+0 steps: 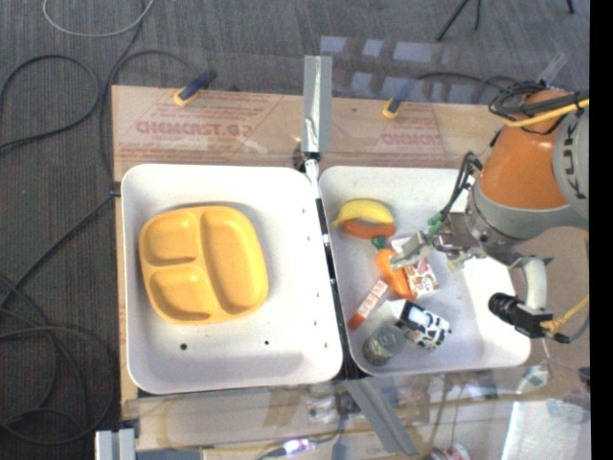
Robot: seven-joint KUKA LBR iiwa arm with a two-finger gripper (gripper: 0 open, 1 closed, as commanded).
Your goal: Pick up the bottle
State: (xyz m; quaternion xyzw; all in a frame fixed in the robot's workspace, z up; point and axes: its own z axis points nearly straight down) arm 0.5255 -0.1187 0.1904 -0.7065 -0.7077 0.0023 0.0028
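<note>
A small orange-red bottle (370,304) with a white label lies slantwise near the left wall of the right bin (479,348). My gripper (420,245) hangs over the middle of that bin, up and to the right of the bottle, just above an orange carrot (393,274) and a small printed carton (421,278). The bottle sits apart from the gripper, with nothing on top of it.
In the right bin a banana (364,211) lies at the back beside an orange piece (362,228). A black-and-white toy (423,326) and a grey can (381,346) sit at the front. The left bin (153,353) holds a yellow divided plate (203,261).
</note>
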